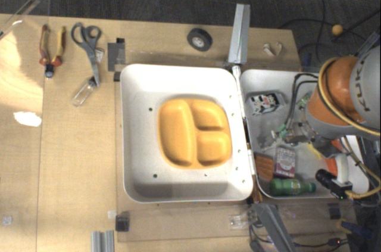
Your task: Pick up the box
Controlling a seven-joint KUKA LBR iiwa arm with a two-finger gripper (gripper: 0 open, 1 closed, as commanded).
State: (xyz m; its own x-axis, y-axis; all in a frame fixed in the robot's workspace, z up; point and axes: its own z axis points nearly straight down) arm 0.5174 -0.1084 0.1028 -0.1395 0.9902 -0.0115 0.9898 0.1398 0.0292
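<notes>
Down in the lower right of the frame, the small purple-and-white printed cardboard box (285, 162) lies flat on the floor of the right-hand shallow white bin (266, 76), untouched as far as I can judge. Just left of it sits a brown rectangular packet (265, 165), touching or nearly so, and right below lies a green plastic bottle (292, 187) on its side. A black-and-white packet (262, 102) rests higher up in the same bin.

Above and to the right of the box hangs the gripper (290, 136), at the end of the grey arm with its orange band (336, 93) — whether it is open or closed I cannot tell, it is too cluttered there. So this looks like the approach step: nothing lifted yet.

The next move calls for a descent onto the box, clear of packet and bottle. The left-hand white bin (137, 126) carries a yellow three-compartment tray (193, 131); scissors with grey handles (89, 45) lie on the wooden counter (65, 173), upper left.
</notes>
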